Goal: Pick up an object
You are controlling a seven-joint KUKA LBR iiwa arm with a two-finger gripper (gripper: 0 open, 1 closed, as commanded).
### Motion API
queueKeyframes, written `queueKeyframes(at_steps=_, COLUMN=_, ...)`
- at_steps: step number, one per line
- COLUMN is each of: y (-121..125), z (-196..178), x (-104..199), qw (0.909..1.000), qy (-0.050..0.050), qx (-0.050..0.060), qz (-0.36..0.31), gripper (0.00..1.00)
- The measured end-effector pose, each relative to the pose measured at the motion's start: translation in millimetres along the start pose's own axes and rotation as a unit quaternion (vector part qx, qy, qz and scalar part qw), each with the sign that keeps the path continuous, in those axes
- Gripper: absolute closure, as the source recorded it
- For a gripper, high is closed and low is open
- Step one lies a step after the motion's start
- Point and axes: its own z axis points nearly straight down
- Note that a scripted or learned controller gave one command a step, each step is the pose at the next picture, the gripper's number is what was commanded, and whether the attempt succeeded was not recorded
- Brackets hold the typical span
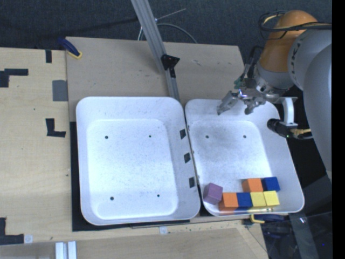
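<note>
Several small blocks lie along the near edge of the right bin point(280, 161): a purple block point(213, 192), an orange block point(230, 199), a blue block point(244, 199), a yellow block point(259, 199), a second yellow block point(271, 198), a second orange block point(252, 185) and a second blue block point(270, 184). My gripper point(236, 107) hangs over the far edge of the right bin, well away from the blocks. Its two fingers are spread apart with nothing between them.
The left bin point(86, 144) sits beside the right one, with small black clips on the shared edge. A slanted metal pole point(153, 34) crosses behind the bins. The grey arm with its orange band point(285, 36) fills the upper right.
</note>
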Motion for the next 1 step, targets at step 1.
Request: queueKeyframes(at_steps=1, y=-24.1, z=68.3, x=13.6, qw=1.0, qy=0.0, qx=0.002, qz=0.001, gripper=0.0)
